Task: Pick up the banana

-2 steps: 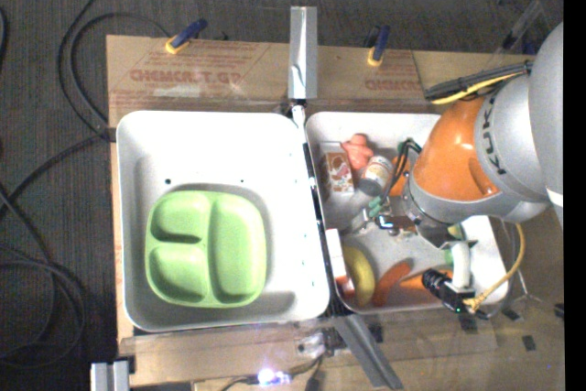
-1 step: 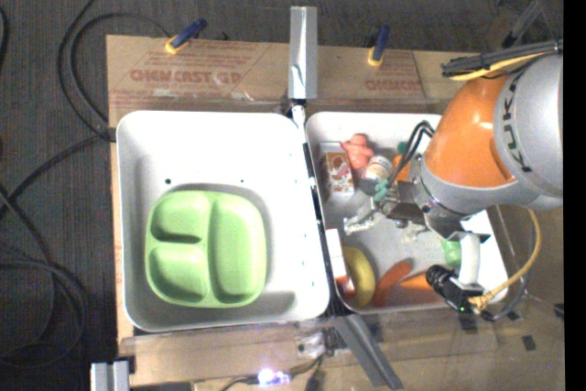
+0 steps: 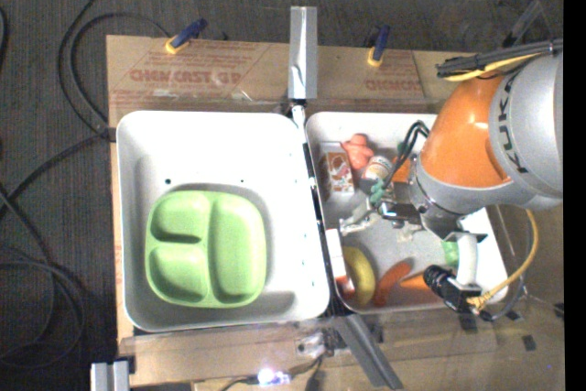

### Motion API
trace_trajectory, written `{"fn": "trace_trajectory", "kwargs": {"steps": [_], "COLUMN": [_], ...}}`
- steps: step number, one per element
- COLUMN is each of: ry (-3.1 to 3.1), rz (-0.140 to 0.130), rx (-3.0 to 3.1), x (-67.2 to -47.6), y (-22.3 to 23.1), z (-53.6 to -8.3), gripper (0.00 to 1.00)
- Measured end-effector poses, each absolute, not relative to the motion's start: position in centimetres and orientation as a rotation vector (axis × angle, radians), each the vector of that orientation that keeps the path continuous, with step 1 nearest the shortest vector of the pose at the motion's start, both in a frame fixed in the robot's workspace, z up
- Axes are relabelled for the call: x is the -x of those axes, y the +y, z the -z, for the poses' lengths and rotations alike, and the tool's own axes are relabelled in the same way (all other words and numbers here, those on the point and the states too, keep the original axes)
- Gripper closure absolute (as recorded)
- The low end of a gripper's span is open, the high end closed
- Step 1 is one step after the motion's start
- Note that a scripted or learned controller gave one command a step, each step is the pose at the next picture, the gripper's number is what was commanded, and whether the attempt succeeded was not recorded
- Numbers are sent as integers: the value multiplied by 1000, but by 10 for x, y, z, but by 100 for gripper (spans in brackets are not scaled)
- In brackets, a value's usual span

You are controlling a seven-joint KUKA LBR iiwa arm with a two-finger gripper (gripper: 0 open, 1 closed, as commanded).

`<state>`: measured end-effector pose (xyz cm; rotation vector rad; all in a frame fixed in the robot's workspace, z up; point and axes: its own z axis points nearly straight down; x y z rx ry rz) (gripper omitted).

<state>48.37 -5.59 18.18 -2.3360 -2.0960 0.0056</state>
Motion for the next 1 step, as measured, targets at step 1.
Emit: {"fn": "trace_trajectory", "kwargs": {"steps": [1], "ry": [-2117], "rz": [-7], "rx": [2316], "x": [-483], "y": [-101], "z": [-141], "gripper": [0]}}
